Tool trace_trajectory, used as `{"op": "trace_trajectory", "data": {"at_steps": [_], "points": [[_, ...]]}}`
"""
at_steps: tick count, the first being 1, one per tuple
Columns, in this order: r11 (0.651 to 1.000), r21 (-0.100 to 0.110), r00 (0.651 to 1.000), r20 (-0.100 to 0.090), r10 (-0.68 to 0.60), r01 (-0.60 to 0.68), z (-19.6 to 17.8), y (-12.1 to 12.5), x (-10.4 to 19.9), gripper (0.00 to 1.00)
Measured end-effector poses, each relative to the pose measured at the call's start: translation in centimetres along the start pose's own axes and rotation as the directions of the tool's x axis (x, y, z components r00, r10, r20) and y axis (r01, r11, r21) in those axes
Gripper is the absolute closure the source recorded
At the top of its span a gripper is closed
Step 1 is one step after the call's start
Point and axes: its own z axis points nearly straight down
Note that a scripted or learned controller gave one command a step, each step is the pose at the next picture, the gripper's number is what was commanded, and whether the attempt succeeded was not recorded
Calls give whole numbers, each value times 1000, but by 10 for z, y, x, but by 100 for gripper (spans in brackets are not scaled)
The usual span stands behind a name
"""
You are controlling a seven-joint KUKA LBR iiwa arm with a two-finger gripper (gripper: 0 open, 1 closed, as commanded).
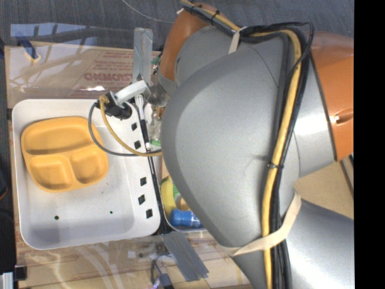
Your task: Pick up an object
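Mostly, the arm (pixel 240 131) hid the right bin; a blue object (pixel 182 220) peeked out at its six o'clock, seemingly light, rigid, best pinched across. A yellow tray (pixel 63 152) lay in the left bin (pixel 78 230).

Wooden bench (pixel 66 71) under clear plastic sheeting, bearing two shallow white bins: left bin (pixel 36 227) in open view, right bin (pixel 163 212) largely hidden by the arm.

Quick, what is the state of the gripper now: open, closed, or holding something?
Gripper: cannot be told; the grey arm covers the right bin where it reaches.
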Motion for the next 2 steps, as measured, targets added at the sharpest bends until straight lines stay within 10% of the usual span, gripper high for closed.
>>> {"op": "trace_trajectory", "data": {"at_steps": [1,2], "points": [[1000,-1,1000,1,-4,4,-10,1,0,100],[1000,0,1000,4,10,-10,1,71,-33,100]]}}
